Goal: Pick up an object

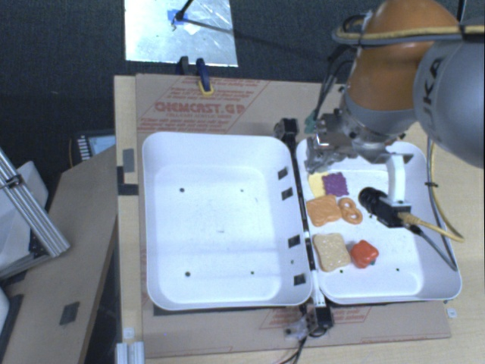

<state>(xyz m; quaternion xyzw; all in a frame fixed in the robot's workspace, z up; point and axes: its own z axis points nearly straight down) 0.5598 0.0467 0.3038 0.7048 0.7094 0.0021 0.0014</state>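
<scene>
The right bin (424, 279) holds a cluster of small toy foods. A purple piece (335, 183) lies beside a yellow piece (316, 183). Just below them sit an orange piece (323, 210) and a pretzel (350, 210). Nearer the front are a tan bread slice (331, 251) and a red piece (364, 253). My gripper (324, 155) hangs over the bin's back left part, just above the yellow and purple pieces. The wrist's metal parts hide how its fingers stand. Nothing shows between them.
The left bin (220, 218) lies beside the right one, split from it by a black hinged divider (298, 203). A cardboard sheet (201, 105) lies under both bins. The grey arm with its orange band (402, 44) fills the upper right.
</scene>
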